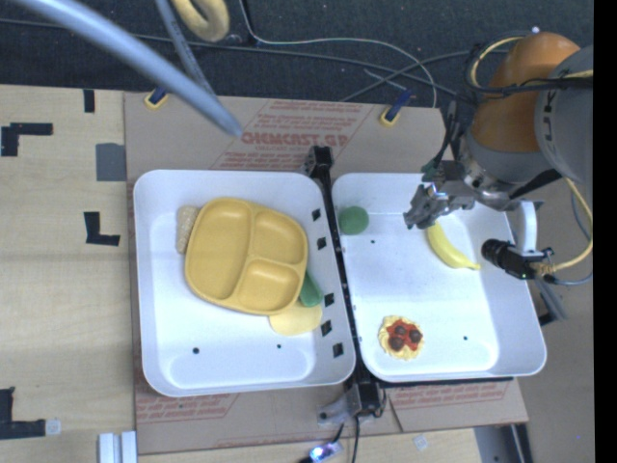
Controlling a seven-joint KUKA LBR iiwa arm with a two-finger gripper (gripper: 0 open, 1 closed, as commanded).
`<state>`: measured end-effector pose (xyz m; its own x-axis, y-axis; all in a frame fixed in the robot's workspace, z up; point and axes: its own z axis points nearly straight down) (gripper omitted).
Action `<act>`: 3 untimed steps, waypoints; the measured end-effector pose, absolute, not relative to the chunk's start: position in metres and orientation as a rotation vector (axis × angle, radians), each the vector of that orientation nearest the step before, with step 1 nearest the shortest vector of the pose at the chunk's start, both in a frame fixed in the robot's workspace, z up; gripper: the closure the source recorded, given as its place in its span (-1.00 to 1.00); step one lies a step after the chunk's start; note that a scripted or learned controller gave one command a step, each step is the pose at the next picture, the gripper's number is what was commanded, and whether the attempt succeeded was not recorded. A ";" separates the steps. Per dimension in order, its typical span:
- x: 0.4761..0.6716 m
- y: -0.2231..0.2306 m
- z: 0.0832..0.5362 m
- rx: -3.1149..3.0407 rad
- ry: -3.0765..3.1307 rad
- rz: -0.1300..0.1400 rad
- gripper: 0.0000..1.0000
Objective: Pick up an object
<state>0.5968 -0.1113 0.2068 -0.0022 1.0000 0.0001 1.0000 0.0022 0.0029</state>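
My gripper (421,214) hangs over the back of the right bin (482,355), just left of a yellow banana (449,247) that lies below and beside it. A green ball (354,220) rests at the bin's back left corner. Near the front sits a small yellow tart with red berries (401,337). In the left bin (164,355) a yellow divided plate (247,256) covers most of the middle. It lies over a green piece (310,292), a pale yellow piece (294,320) and a tan textured piece (185,228).
The black divider clips (333,287) run between the two bins. Cables (405,66) trail across the dark surface behind the bench. A grey pole (125,41) slants over the upper left. The arm's body (535,114) crowds the right bin's back right corner.
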 end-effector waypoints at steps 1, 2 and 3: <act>0.590 -0.112 0.251 2.219 2.222 0.002 1.00; 0.580 -0.068 0.240 2.219 2.227 -0.003 1.00; 0.567 -0.016 0.244 2.216 2.230 -0.001 1.00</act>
<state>0.5669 -0.0161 0.2444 -0.0060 1.0000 0.0013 1.0000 0.0060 -0.0022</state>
